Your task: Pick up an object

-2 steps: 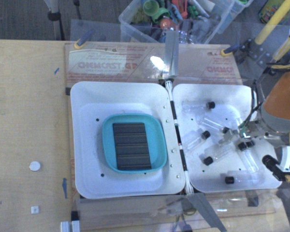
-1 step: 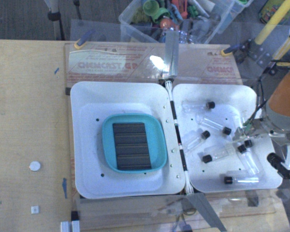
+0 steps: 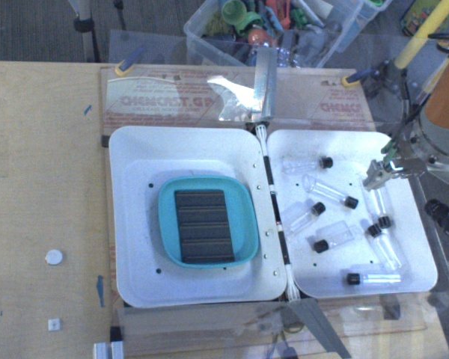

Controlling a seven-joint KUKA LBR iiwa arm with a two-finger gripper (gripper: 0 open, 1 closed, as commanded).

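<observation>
Several clear plastic vials with black caps lie scattered in the right white bin (image 3: 423, 275). One vial (image 3: 334, 196) rests near the bin's middle, another vial (image 3: 374, 278) lies along the front edge, and a third vial (image 3: 305, 213) sits close to the divider. My gripper (image 3: 377, 175) hangs over the bin's far right part, just above a vial (image 3: 377, 203) that lies beneath it. Nothing visibly sits in the gripper.
The left white bin (image 3: 131, 163) holds a teal tray (image 3: 243, 200) with a dark ribbed block (image 3: 203, 225) in it. A clear tub of colourful toys (image 3: 284, 13) stands behind the bins. Cardboard (image 3: 157, 99) lies along the back. A small white disc (image 3: 54, 257) rests on the bench at left.
</observation>
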